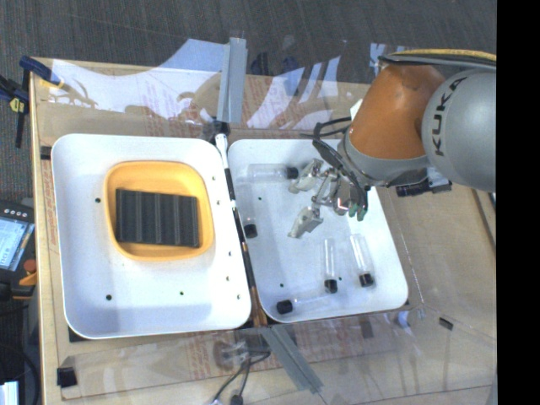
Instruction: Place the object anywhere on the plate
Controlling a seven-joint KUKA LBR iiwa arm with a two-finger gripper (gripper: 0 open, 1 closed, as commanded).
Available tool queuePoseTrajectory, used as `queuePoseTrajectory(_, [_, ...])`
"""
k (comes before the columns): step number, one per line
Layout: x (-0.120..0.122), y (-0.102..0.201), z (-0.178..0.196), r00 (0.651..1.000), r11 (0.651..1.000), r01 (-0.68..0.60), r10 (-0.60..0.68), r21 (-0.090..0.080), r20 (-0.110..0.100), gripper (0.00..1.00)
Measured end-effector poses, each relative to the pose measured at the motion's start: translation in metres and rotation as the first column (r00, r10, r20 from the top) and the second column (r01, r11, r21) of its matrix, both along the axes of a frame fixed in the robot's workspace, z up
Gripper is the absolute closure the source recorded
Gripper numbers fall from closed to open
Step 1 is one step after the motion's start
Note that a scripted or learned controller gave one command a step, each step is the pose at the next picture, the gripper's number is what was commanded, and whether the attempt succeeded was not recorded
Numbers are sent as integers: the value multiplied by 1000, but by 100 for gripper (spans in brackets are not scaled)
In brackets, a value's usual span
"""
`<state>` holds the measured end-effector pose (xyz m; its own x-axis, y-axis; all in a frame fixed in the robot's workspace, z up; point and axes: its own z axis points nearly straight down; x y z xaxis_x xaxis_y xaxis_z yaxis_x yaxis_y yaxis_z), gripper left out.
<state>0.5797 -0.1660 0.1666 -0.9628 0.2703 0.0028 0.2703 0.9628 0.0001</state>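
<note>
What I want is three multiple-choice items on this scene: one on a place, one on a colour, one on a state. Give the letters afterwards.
1. On which side of the view does the plate sit?
A left
B right
C middle

2. What colour is the plate's rim?
A green
B yellow
C blue

3. How are the two clear tubes at the near end of the right-hand bin placed?
A standing upright
B stacked crosswise
C lying flat, side by side

Key:
1 A: it lies in the left-hand white bin.
2 B: a yellow border rings its dark ridged centre.
3 C: both show their full length on the bin floor, with their black caps at the near end.
</note>
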Motion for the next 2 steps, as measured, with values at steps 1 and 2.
queuePoseTrajectory(1, [-12,12,3,959,959,-282,282,1,0,0])
queuePoseTrajectory(2, [-10,46,41,819,819,-574,574,-3,5,0])
